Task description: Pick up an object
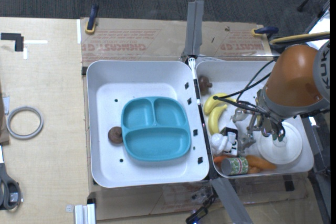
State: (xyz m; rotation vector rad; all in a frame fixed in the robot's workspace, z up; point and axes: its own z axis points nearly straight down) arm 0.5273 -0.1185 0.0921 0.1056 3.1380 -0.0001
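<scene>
The two-finger gripper (247, 136) hangs low inside the right-hand shallow white bin (239, 68), below the grey arm's orange band (294, 81), and the clutter of cables and dark parts around it makes it impossible to tell whether it is spread or pressed together; nothing can be seen between its tips, so as far as this view goes the pick is not yet made and the grasp, the lift and the carry are all left to do. Just beside the gripper, on its left, lie two yellow plastic bananas (214, 113), touching each other. Below them sits a small white and black toy piece (224, 140), then one green-labelled metal can (234, 166) on its side, touching what looks like one orange carrot-shaped toy (258, 163). To the gripper's right rests one round white plate or lid (283, 147). One small brown lump (204, 83) lies near the bin's far left corner. Any of these could be the object to take; the bananas and the white piece are nearest. The left-hand white bin (100, 128) holds one teal three-compartment plastic tray (156, 128) and one brown round object (115, 135) touching the tray's left edge.
</scene>
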